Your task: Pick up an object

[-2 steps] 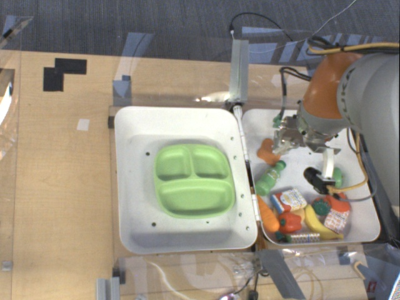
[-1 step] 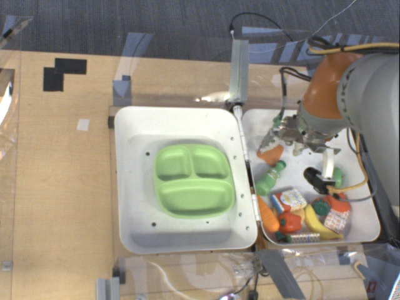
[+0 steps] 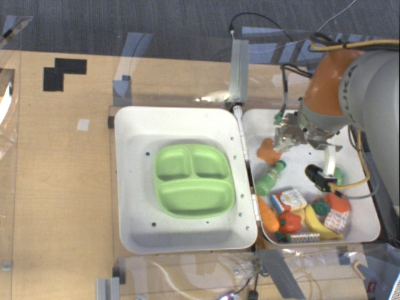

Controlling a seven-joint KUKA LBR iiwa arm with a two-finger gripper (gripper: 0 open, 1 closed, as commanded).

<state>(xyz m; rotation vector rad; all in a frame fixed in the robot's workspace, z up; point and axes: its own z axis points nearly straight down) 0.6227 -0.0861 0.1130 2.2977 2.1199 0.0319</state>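
My gripper hangs low over the upper left part of the right bin. Just below and left of it lies a small orange piece, close to the gripper's tip; whether they touch is not clear. A green bottle lies a little further down, next to the bin's left wall. Along the bin's front lie a carrot, a red pepper, a banana, a small white carton, a red fruit and a second carton.
The left bin holds a green divided plate in its middle. A metal post stands behind the wall between the two bins. A coloured bar lies against the right bin's front wall.
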